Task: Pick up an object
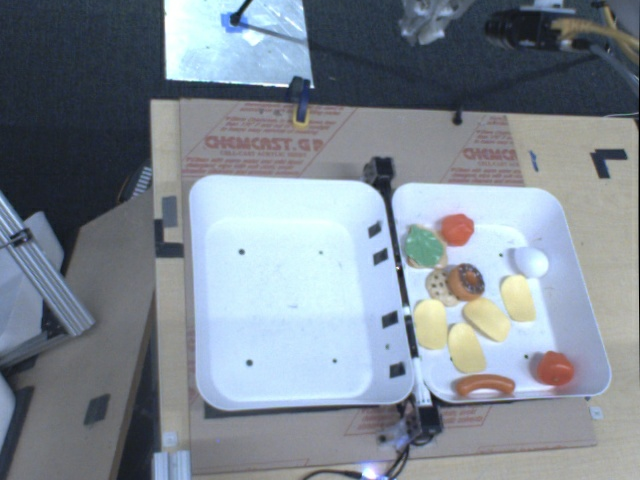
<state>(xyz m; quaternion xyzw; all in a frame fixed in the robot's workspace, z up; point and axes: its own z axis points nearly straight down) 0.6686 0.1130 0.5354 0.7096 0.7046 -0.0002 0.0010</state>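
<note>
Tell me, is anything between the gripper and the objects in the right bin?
Nothing visible: the gripper hangs above the bench's far edge, and the objects in the right bin, like the white egg, lie uncovered.

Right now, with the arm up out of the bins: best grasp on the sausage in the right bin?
Grip the sausage across its narrow middle, coming straight down. It lies flat and lengthwise along the right bin's near wall, so fingers probably fit best on its long sides.

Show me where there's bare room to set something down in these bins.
The left bin has its whole floor bare, wall to wall. The right bin is crowded: only a strip along its far wall, beyond the red tomato and white egg, lies free.
</note>
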